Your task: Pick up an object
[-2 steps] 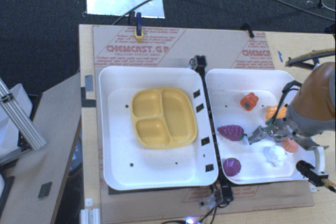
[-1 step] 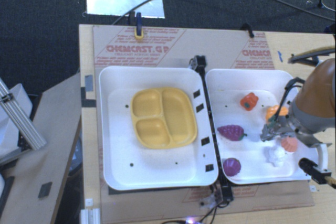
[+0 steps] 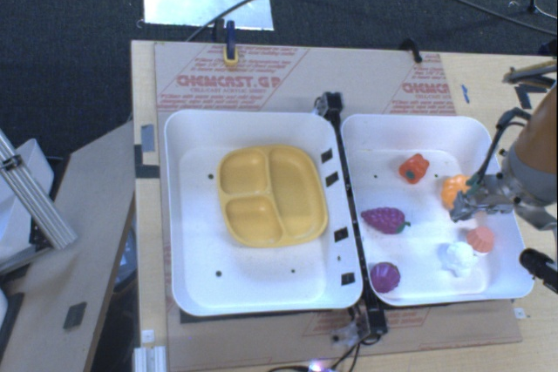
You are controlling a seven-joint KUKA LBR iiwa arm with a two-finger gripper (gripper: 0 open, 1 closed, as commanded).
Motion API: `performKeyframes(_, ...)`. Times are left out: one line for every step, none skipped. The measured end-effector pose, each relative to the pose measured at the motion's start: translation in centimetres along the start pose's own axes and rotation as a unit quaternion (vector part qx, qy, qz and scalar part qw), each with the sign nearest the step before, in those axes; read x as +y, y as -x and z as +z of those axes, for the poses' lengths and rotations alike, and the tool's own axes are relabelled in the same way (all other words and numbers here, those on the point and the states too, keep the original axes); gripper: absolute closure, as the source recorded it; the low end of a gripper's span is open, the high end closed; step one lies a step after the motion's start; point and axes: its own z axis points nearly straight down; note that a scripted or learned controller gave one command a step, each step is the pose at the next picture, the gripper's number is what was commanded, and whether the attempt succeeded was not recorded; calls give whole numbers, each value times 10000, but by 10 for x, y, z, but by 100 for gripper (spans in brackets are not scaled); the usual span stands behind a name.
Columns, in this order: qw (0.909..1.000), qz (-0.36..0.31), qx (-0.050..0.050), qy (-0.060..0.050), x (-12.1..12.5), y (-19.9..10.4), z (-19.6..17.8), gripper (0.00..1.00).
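Orange fruit (image 3: 454,187) lies in the right bin (image 3: 418,128), touching the gripper (image 3: 464,206) just above its tips; whether the jaws are open, I cannot tell. Judged step: closing in for a grasp, which calls for centring over the fruit.

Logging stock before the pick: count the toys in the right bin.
6: orange pepper at the back, yellow-orange toy by the gripper, purple grapes left, purple ball front-left, pink toy, white toy front-right. The arm may hide more.
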Motion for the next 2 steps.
performKeyframes(10000,-6,-3,8,2,1,-54,100)
performKeyframes(10000,4,5,-20,3,1,-46,100)
